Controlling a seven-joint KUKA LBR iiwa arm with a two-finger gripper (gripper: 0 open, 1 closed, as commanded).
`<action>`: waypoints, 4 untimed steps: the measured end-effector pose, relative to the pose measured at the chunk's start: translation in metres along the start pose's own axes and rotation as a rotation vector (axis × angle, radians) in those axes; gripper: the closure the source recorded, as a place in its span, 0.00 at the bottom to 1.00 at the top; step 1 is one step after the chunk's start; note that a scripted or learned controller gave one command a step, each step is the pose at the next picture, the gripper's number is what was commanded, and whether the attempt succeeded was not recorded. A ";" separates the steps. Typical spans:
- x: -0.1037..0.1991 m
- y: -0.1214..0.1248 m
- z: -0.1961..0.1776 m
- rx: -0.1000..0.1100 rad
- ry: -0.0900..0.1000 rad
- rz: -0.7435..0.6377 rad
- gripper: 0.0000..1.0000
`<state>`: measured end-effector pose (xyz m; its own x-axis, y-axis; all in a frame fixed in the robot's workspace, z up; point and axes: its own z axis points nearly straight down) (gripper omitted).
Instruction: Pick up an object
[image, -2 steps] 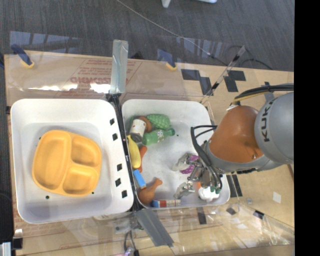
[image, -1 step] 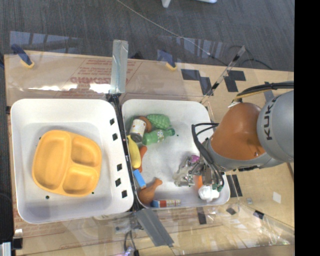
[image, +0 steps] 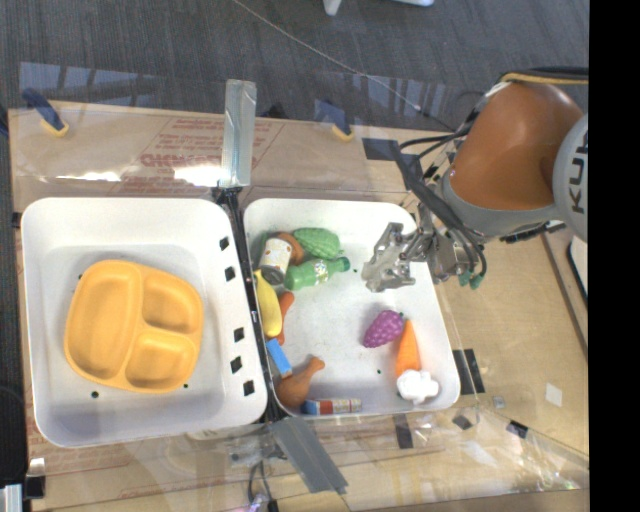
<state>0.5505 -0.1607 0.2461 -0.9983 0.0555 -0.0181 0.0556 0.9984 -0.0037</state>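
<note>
Grey metal two-finger gripper (image: 387, 262) hangs over the bare floor at the far right of the right-hand shallow white bin (image: 437, 330), fingers spread and nothing between them; judged step: approach, no object taken yet. Nearest candidates lie just nearer: purple toy grape bunch (image: 384, 328) touching orange toy carrot (image: 407, 347); green toy bottle (image: 317, 272) sits to the left. Next move probably calls for centring over one item, descending, then clenching without snagging its neighbour.
</note>
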 end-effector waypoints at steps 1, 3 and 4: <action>0.003 -0.001 0.006 -0.002 0.013 0.002 0.00; 0.059 -0.051 0.152 -0.003 0.014 -0.050 0.00; 0.055 -0.050 0.140 -0.001 0.007 -0.057 1.00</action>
<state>0.4954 -0.2078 0.1057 -0.9999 -0.0015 -0.0111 -0.0015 1.0000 -0.0034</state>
